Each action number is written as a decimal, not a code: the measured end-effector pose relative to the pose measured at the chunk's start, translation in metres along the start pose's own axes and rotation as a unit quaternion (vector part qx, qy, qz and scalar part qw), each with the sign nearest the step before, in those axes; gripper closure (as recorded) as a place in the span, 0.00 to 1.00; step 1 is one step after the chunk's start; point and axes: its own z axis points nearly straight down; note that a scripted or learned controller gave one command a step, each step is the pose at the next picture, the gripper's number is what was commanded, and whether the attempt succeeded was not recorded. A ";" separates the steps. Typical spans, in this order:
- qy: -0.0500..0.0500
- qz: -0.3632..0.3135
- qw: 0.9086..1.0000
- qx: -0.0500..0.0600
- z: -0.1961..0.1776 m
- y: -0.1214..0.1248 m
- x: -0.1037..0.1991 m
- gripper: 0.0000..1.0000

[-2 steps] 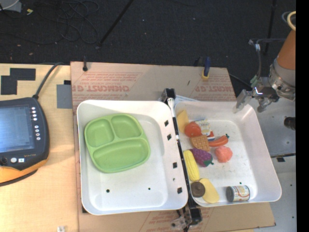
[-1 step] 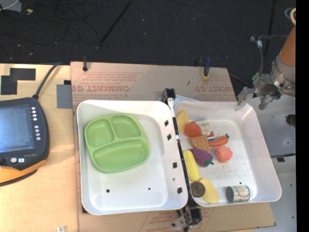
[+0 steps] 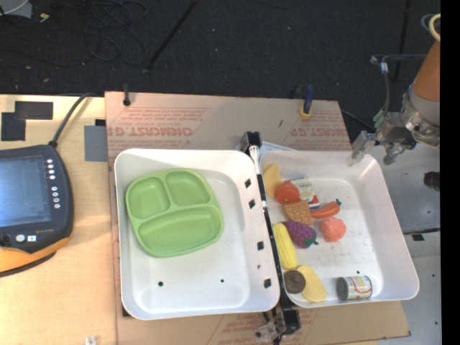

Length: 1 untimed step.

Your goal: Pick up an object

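The right bin (image 3: 388,236) holds several toy foods: a banana (image 3: 271,177), a tomato (image 3: 287,192), a waffle (image 3: 297,211), a red chili (image 3: 325,209), purple grapes (image 3: 300,231), a pink peach (image 3: 332,228), a corn cob (image 3: 285,246), a lemon (image 3: 312,282), a brown round piece (image 3: 295,282) and a small can (image 3: 355,287) lying on its side. My gripper (image 3: 376,146) hangs above the bin's far right corner, away from all the toys. Its fingers stand apart with nothing between them.
The left bin (image 3: 237,272) contains a green divided plate (image 3: 174,211). A black divider (image 3: 263,214) runs between the bins. A teach pendant (image 3: 32,196) lies at the left on the bench. Cardboard (image 3: 215,124) lies under the bins.
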 end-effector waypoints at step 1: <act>0.000 -0.002 1.000 0.000 -0.010 0.001 0.000 1.00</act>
